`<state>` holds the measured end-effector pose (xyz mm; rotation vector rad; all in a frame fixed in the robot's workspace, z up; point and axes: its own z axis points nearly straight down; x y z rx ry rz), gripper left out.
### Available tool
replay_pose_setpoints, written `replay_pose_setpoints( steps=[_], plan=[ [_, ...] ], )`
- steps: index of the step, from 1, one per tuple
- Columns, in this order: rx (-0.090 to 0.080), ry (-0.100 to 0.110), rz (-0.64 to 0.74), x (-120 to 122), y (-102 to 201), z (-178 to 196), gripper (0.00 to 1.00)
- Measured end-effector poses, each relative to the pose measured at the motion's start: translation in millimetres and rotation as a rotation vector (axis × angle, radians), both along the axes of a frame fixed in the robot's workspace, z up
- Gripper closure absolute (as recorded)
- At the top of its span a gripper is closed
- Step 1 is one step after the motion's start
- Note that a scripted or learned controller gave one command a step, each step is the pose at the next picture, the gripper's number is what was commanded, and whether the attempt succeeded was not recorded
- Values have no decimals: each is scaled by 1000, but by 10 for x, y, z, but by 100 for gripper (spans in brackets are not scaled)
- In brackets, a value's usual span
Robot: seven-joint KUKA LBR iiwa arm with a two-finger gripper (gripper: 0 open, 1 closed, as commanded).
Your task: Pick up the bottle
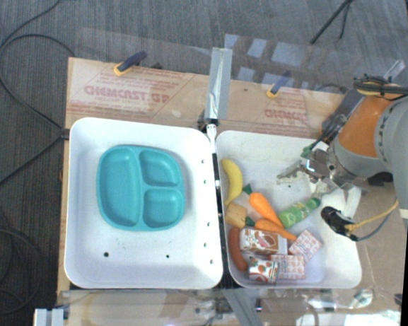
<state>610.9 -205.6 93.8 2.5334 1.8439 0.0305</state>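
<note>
The bottle (pixel 298 214) is small and green with a paler cap end pointing up-right. It lies on its side near the middle of the right bin (pixel 344 267), just right of an orange carrot (pixel 265 207). My gripper (pixel 297 172) hangs over the back part of that bin, a short way behind the bottle and apart from it. Nothing shows in its grasp. The grey arm with its orange band (pixel 359 130) reaches in from the right.
The right bin also holds a banana (pixel 231 179), a second carrot (pixel 277 230), a red sausage (pixel 234 244), snack cartons (pixel 262 240) and a pink packet (pixel 305 244), crowded in front of the bottle. A teal divided plate (pixel 141 187) lies in the left bin (pixel 82 254).
</note>
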Motion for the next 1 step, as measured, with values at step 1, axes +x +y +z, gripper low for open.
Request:
replay_pose_setpoints(
  steps=[1],
  plan=[
    [-7, 6, -3, -27, -39, 61, 100]
  ],
)
